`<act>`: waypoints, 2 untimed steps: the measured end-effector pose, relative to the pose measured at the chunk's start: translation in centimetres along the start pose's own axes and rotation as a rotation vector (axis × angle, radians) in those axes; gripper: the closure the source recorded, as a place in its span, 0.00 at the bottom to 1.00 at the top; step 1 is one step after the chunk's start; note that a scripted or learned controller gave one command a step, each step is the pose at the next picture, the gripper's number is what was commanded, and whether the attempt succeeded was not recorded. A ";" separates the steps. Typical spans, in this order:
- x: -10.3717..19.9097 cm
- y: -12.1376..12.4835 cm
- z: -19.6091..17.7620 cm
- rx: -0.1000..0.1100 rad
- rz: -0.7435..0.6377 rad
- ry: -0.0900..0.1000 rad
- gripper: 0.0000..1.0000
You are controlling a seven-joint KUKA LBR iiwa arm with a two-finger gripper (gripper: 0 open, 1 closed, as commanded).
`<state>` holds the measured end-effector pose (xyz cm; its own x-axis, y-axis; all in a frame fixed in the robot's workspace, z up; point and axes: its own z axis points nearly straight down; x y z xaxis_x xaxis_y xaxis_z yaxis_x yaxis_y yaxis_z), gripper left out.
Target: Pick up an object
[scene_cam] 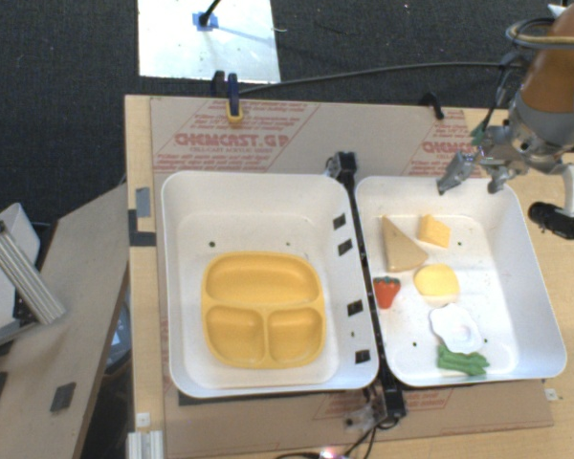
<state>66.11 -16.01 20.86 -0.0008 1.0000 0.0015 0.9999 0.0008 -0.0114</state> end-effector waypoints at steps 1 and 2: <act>0.1 0.3 -0.9 -0.013 -0.002 -0.002 0.00; -0.3 0.2 5.3 -0.009 -0.001 -0.002 0.00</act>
